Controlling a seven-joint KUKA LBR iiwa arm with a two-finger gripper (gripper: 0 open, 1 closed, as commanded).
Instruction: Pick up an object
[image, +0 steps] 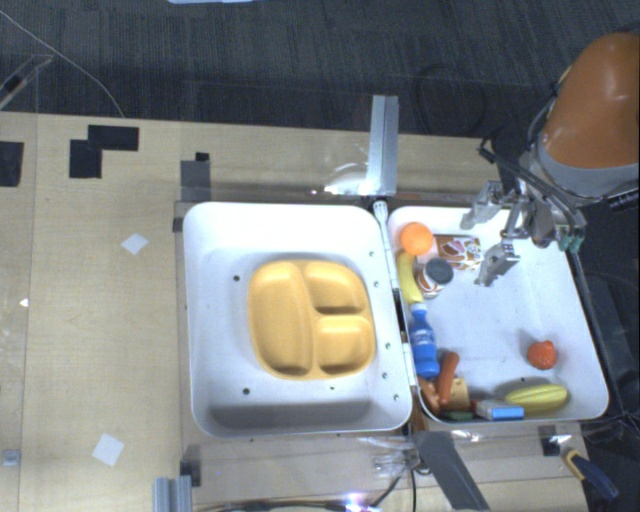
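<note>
My gripper (490, 238) hangs over the back of the right bin (585, 330), its two fingers (497, 264) spread open with nothing between them. Just left of it lie a small printed packet (458, 249), a dark round lid-like piece (437, 271) and an orange ball (416, 238). Along the bin's left wall are a yellow banana-shaped piece (407, 280) and a blue bottle (424, 342). A red tomato-like ball (542, 353) and a yellow oblong item (537, 396) rest near the front right.
The left bin (215, 300) holds a yellow divided tray (308, 318). An orange-brown stick-shaped item (447, 376) and a small blue block (500, 410) crowd the right bin's front left corner. A metal post (383, 140) stands behind the wall between the bins.
</note>
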